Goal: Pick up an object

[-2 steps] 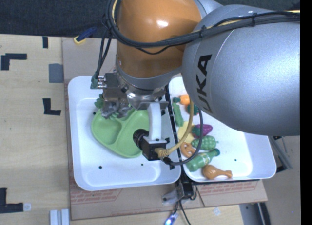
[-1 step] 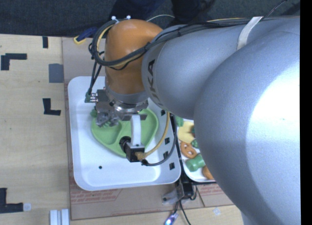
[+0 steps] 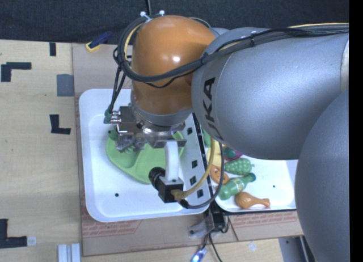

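Objects for picking are seen in both white bins. A flat light-green piece lies on the floor of the left bin, partly covered by the arm's wrist. In the right bin, a cluster of small toy food items is visible beside the arm: a green bumpy piece, a green-and-orange carrot-like piece, and an orange-brown drumstick-shaped piece lying nearest the front wall. A patch of pink and purple is partly hidden just above them and cannot be identified.

The arm is shown reaching in from the right, its grey link filling much of the view and its orange band positioned over the left bin. The gripper is lowered above the far end of the light-green piece; its metal body is seen, but whether it touches the piece cannot be told. The state of the jaws cannot be told, since they are hidden beneath the wrist. A black cable-mounted unit hangs at the wrist's near side. The bins rest on a brown cardboard sheet on the wooden bench.
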